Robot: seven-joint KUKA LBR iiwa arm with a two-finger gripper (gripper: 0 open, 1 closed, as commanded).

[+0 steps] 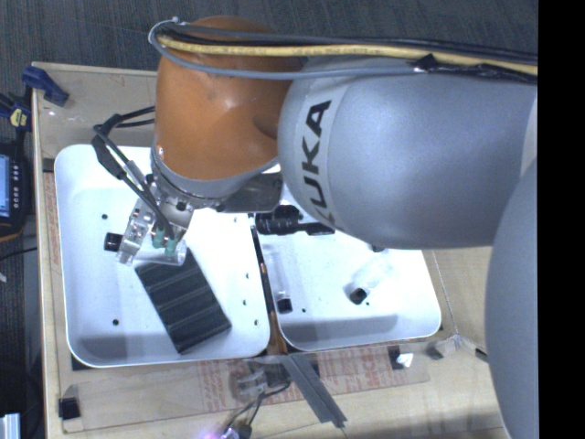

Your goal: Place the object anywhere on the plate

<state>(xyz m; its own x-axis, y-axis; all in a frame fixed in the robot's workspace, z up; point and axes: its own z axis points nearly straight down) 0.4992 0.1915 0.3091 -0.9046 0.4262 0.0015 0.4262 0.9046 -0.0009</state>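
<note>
Hovering over the left bin [73,245], my fingers [151,240] sit just above the upper end of a dark ribbed slab [183,302] lying flat there; whether they are apart or together I cannot tell. Rightward, a small black-tipped object [358,293] rests in the right bin [402,323].

Beside the white left bin [73,245], the arm [402,154] is grey with an orange band [210,108]; inside the bin lies a dark, ridged slab [183,305].
</note>
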